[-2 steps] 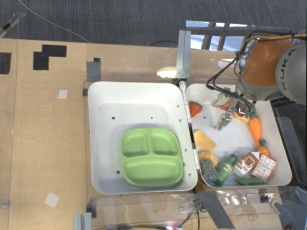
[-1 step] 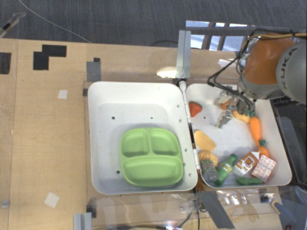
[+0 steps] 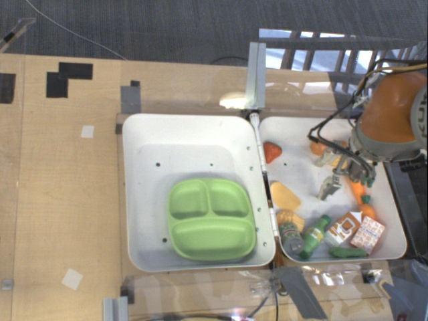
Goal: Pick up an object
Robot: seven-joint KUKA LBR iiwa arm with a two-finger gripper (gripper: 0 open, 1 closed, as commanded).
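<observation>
**Camera view: end effector low over right bin, nothing gripped**

Camera view has the arm [image 3: 394, 109] coming in from the right, orange band over the right bin's [image 3: 294, 129] far right corner. End effector [image 3: 328, 188] hangs over the middle of that bin, fingers [image 3: 326, 192] pointing down with a narrow gap between them — nothing between them that I can see. White floor shows directly under the tips.

Objects in the right bin:
- red piece [image 3: 272, 152] near the far left corner, just beside the wall shared with the other bin
- yellow wedge [image 3: 285, 196] against the left side, mid-depth
- small can or jar [image 3: 290, 236] at the near left corner, label too small to read
- green bottle [image 3: 314, 235] lying tilted just beside the can, touching or nearly so
- two small cartons [image 3: 356, 230] side by side near the near right corner
- dark green flat item [image 3: 348, 252] along the near edge, below the cartons
- orange carrot-like piece [image 3: 362, 194] by the right side, close to the end effector, partly hidden behind the wrist
- another orange item [image 3: 319, 148] toward the far edge, partly behind the cables

Left bin [image 3: 190, 136] holds a green divided plate [image 3: 212, 219] — three compartments, sitting toward the near right corner.

Both bins sit side by side on the bench [image 3: 60, 199], toward its right side.
</observation>
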